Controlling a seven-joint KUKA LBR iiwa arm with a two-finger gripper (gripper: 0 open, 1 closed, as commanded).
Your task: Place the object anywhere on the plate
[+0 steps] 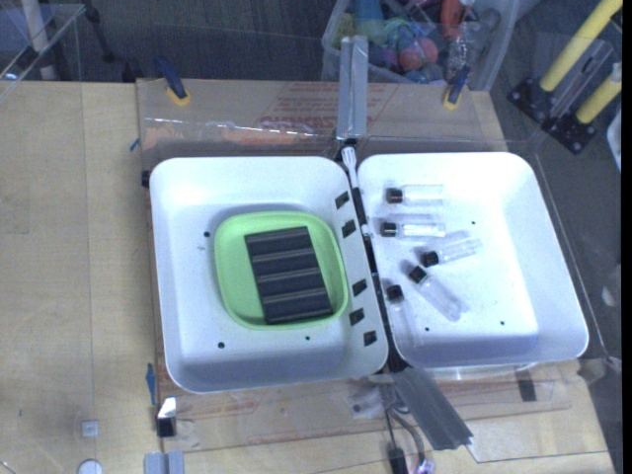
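Picking the top vial (pixel 420 194), clear of its neighbours, looks safest, landing it on the plate (pixel 229 255) beside the black block (pixel 288 275); jaws' state cannot be told.

your arm's colours and markings cannot be told here; this view takes in the left white bin (pixel 188 205), the right white bin (pixel 509 215) and a green plate (pixel 229 270).

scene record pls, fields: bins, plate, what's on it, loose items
bins: two white, side by side; left bin, right bin
plate: green plate in left bin
on plate: dark ribbed block, lying flat, slightly angled
loose items: four clear vials with dark caps in right bin, all lying down; two upper ones roughly parallel, two lower ones angled
background: tub of toys behind the bins
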